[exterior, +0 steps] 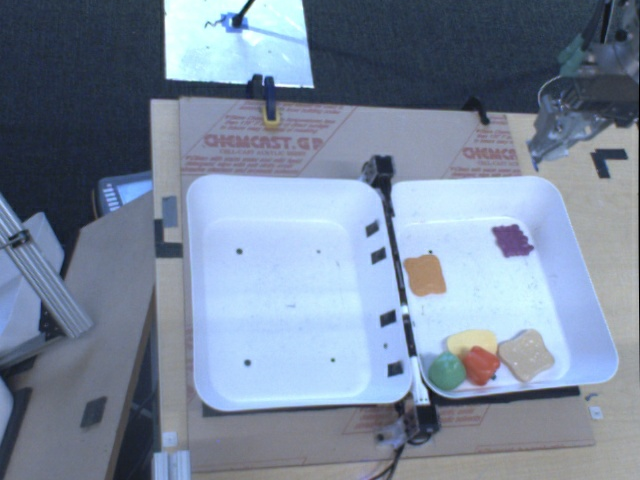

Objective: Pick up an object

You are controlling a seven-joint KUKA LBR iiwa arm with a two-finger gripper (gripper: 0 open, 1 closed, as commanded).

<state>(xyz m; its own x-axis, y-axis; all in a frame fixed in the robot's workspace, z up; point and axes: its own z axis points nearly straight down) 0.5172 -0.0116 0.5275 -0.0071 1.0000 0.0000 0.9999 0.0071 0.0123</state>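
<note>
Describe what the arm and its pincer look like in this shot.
At the upper right corner, the arm's end is a grey metal block with a small teal-green patch on its left side and thin rods rising above it. Below it the pincer is pale silvery, glossy metal with curved, translucent-looking parts, blurry at this size.

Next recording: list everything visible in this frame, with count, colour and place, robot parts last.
bins: 2, white, side by side on the bench
purple piece: 1, purple, right bin, far right part
orange piece: 1, orange, right bin, near its left wall
yellow piece: 1, yellow, right bin, near edge
green piece: 1, green, right bin, near-left corner
red piece: 1, red, right bin, between green piece and toast
toast: 1, tan, right bin, near edge, right of red piece
clamp: 1, yellow and black, far edge of bench
end effector: 1, grey, above bench beyond the right bin's far-right corner
</note>
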